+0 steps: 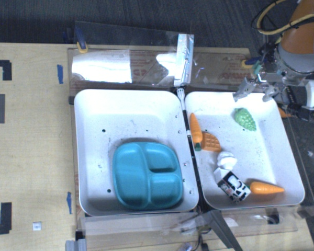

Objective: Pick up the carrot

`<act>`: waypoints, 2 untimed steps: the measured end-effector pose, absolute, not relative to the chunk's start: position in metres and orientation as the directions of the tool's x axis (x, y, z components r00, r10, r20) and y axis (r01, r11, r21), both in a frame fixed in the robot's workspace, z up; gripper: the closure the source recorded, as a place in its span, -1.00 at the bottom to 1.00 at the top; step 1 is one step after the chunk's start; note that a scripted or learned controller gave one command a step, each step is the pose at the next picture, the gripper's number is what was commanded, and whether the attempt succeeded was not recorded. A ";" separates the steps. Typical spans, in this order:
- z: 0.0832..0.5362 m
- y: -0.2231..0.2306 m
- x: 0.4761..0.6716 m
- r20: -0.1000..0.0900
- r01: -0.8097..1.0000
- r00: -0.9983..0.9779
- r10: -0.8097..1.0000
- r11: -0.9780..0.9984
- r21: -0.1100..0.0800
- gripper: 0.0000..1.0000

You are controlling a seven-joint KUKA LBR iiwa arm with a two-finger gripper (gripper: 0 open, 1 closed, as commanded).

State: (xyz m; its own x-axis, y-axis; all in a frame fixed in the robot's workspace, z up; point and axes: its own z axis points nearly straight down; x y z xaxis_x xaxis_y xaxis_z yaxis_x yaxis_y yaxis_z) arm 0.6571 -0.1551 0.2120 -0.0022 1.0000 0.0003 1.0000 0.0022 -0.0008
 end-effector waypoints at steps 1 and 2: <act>0.138 -0.156 0.666 0.002 0.987 -0.159 0.987 0.159 -0.004 -1.00; 0.140 -0.149 0.667 0.001 0.997 -0.074 0.997 0.074 -0.001 -1.00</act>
